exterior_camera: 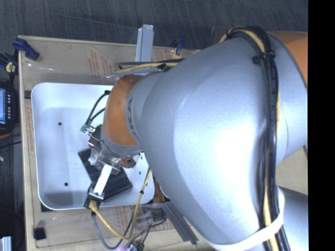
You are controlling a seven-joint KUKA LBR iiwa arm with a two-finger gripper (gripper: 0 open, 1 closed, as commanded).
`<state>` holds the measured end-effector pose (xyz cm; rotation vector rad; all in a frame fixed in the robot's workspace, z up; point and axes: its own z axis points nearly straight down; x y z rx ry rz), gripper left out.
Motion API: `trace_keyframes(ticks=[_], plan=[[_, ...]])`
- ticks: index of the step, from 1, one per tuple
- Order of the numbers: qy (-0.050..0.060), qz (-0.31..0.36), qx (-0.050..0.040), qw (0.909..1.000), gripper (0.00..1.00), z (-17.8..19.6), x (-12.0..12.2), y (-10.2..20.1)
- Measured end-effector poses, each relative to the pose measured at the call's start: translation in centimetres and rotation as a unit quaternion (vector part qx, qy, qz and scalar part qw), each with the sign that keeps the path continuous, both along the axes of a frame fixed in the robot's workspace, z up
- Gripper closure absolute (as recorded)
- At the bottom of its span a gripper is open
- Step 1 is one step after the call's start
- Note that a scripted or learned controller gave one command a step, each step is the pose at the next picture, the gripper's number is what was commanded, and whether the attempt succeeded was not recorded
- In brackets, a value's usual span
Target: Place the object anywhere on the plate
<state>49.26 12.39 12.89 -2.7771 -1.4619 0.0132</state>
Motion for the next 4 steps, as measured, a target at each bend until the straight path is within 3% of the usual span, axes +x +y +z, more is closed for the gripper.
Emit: trace_keyframes(ticks=[1,2,3,4], plan=[[-0.002,-0.005,0.0009,1.0,1.0,6.2,3.7,-5.2],[0.001,-0.193,-0.0006,0.9812,1.0,1.2,3.9,0.6],[0.001,-0.193,-0.0004,0.9812,0.0,1.2,3.9,0.6],[-0.001,0.003,0.0006,1.0,0.0,-3.9,9.2,-2.4]])
